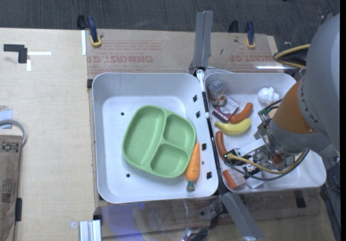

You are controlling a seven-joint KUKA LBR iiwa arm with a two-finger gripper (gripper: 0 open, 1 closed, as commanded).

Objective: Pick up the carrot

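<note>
The orange carrot lies in the left white bin, near its right wall. It rests against the right edge of the green divided plate, with its green stem end pointing toward the front. My gripper is low in the right bin, among cables and small items, well to the right of the carrot and apart from it. The bin divider lies between them.
The right bin holds a small can, a banana, two red sausages, a white lump and a red item near the front. The grey arm covers that bin's right side.
</note>
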